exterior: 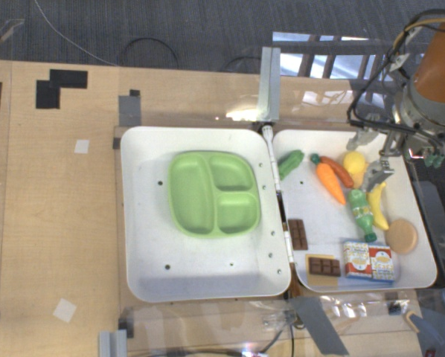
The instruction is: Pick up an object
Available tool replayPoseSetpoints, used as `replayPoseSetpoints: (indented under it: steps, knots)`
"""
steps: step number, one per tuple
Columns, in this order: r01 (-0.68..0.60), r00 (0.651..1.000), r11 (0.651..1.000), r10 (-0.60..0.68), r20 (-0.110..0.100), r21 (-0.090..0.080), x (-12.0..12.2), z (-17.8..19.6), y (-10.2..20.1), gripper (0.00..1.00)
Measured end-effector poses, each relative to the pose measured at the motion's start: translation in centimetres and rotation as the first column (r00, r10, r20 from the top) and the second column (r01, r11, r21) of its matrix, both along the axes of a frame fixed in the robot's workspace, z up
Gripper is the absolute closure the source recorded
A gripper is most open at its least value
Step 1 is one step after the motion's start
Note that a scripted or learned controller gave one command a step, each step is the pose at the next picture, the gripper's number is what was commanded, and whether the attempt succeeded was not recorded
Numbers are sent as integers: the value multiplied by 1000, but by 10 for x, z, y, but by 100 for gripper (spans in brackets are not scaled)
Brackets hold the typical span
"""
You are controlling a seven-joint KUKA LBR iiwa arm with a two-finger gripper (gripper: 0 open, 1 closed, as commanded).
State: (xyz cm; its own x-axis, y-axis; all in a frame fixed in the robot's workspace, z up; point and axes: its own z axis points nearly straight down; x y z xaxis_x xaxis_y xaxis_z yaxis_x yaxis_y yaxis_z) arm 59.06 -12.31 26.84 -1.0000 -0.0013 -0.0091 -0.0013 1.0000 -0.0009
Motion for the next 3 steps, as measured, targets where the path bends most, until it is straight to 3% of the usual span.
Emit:
replayPoseSetpoints:
  steps: [1,2,3]
  knots:
    - [-326,945,945,326,-6,2,17,-160,-25,0]
    - [-361,933,933,361,6,-5,6,-179,14,0]
    - [-247,968,969,248,-31,7,75,-180,16,0]
